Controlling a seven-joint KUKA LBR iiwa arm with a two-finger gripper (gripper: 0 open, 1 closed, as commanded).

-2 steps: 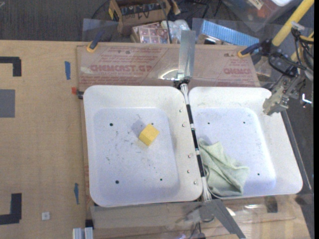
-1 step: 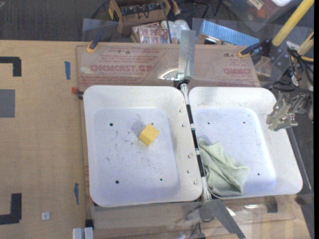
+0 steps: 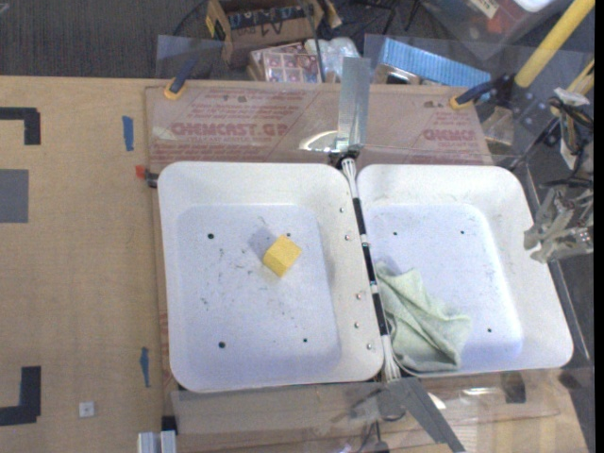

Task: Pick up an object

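On the bench, left bin (image 3: 179,253) holds a yellow block (image 3: 281,255) near centre; right bin (image 3: 510,253) holds a pale cloth (image 3: 422,321) at its near-left corner. Gripper (image 3: 555,234) at right edge, state indeterminable. Risk: cloth slipping, block skidding from pinch.
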